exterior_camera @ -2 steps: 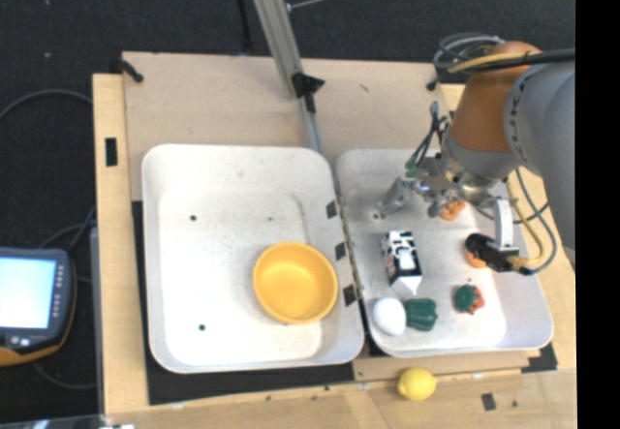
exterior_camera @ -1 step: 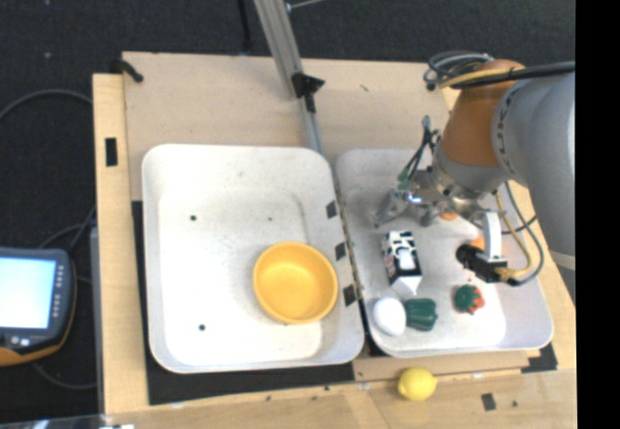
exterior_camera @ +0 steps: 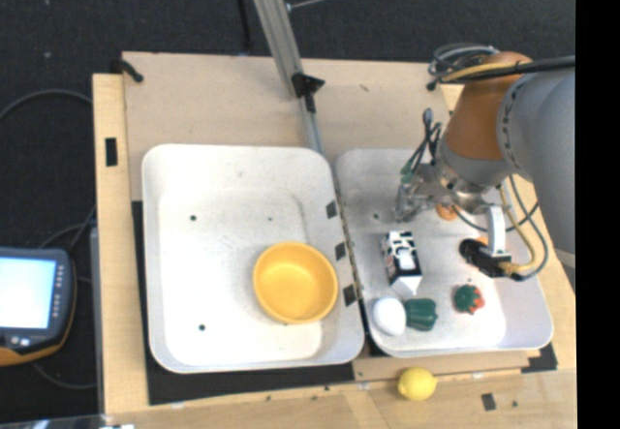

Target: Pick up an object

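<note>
Starting at the surface's left edge, we see a screen [exterior_camera: 34,306] just off the bench. The left bin [exterior_camera: 194,185] holds a yellow bowl [exterior_camera: 295,282] toward its near right corner; it looks like light, stiff plastic, and we judge its rim the only place narrow enough to pinch.

In the right bin [exterior_camera: 368,180], a small black-and-white carton [exterior_camera: 403,257] lies near the middle. Toward the near edge sit a white ball [exterior_camera: 389,316] and, touching it, a dark green piece [exterior_camera: 421,313]; a small green and red toy [exterior_camera: 469,298] lies apart to their right. A lemon [exterior_camera: 417,383] rests on the surface outside the bins, at the near edge.

We judge the carton the easiest pick: light, flat-sided, stiff enough to grip across its narrow width. The ball looks smooth and likely to roll away.

The end effector [exterior_camera: 418,193] hangs over the right bin's far half, just beyond the carton. We cannot tell how it is set, and nothing visible is in its grasp.
</note>
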Available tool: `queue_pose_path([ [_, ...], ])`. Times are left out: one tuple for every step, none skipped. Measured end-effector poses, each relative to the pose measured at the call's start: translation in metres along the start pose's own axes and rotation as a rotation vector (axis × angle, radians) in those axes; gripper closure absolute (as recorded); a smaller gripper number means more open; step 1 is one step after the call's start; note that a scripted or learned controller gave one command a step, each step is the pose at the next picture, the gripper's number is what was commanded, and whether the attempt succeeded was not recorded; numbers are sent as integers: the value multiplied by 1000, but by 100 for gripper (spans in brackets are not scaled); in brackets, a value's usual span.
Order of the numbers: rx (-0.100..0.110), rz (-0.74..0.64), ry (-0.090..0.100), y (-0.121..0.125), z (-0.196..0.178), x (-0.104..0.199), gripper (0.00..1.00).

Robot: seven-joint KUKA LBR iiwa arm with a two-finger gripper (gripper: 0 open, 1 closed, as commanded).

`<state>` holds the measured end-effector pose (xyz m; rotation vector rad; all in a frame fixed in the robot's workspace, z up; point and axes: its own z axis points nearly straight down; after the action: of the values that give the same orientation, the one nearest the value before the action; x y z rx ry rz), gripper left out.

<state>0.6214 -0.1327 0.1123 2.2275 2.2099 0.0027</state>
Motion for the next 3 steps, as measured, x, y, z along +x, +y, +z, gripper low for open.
queue_pose_path([
  [-1, -1, 1, 5, -44, -4, 100],
  [-4, -4, 0, 12, -102, -14, 100],
  [-5, -11, 0, 23, -161, -17, 100],
])
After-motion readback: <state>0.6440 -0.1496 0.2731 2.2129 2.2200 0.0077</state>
